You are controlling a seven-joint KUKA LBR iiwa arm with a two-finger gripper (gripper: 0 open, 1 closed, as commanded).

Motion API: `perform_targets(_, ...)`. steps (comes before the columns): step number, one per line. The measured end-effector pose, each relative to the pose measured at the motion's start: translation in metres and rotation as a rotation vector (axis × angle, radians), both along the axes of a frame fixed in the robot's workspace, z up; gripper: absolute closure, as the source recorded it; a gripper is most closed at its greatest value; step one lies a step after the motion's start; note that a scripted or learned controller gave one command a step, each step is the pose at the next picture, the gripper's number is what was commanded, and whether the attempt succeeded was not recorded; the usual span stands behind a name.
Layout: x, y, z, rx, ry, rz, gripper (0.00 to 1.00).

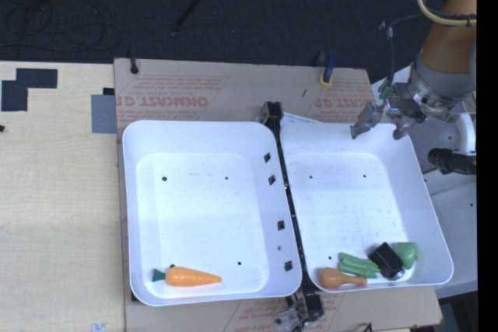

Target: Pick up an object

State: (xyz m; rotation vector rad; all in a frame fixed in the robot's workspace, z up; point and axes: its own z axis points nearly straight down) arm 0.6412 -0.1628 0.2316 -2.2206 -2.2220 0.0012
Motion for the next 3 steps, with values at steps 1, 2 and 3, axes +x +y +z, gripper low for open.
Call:
perform_targets(1, 0.001, 0.02, -0.152, 0.001, 0.003, 0.0, 0.0)
perform_targets(2, 0.004, 0.065, -0.061, 0.001, -0.004, 0.003, 0.0)
perform_targets(3, 0.004, -0.002, 0.026, -0.005, -0.008, -0.004, 0.0)
